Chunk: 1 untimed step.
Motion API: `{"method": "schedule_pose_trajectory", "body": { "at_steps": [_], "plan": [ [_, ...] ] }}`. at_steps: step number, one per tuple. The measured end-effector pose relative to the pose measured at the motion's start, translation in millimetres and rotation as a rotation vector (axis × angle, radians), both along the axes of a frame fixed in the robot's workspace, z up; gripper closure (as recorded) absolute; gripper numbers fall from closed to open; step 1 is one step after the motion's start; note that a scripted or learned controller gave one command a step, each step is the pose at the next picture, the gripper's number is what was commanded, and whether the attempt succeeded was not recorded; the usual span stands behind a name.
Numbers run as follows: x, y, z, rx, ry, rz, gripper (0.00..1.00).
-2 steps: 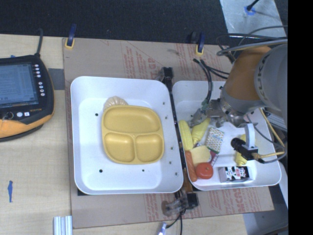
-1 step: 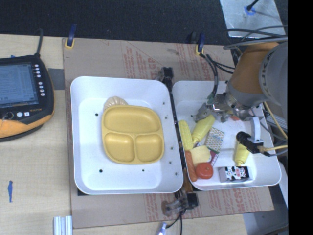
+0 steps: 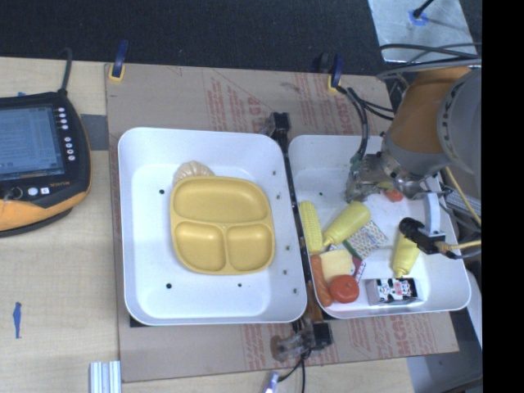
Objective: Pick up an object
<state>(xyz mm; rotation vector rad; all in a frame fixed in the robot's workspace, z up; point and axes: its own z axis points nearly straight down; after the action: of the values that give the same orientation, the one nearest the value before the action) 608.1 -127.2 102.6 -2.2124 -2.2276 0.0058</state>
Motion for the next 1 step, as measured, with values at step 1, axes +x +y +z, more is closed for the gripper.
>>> {"method": "schedule_pose_trajectory", "body": {
  "at_steps": [1],
  "plan": [
    [-0.1, -0.1, 0.0, -0.001, 0.000, 0.001, 0.00]
  ]
}}
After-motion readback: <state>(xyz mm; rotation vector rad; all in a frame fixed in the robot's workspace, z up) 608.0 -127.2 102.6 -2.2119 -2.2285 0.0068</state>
